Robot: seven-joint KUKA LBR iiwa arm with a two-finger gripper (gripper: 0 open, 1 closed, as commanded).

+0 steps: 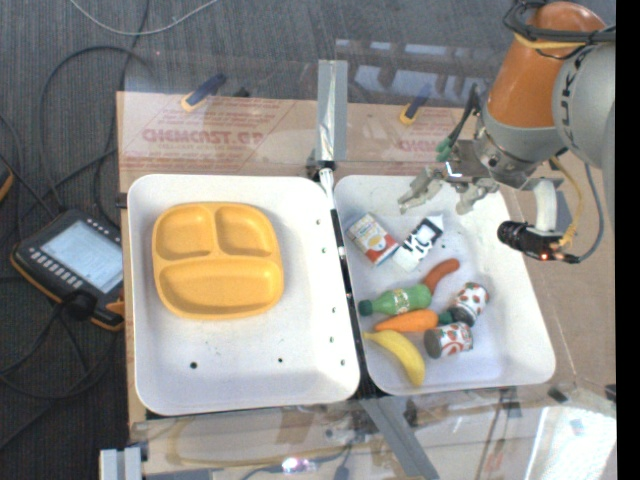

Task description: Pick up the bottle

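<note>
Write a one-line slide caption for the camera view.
Open gripper hovers over the right bin, above the green bottle lying among toy food.

You see a glossy green plastic bottle (399, 301), smooth matt yellow plastic tray (216, 259), shiny white plastic bins (240, 368), metal tool (446, 194), brown cardboard-like desk (220, 138).

Bright, even overhead light; soft shadows under the yellow tray (217, 259). Glare streaking the clear sheet beyond the fingers (415, 194); bottom edge blurred.
</note>
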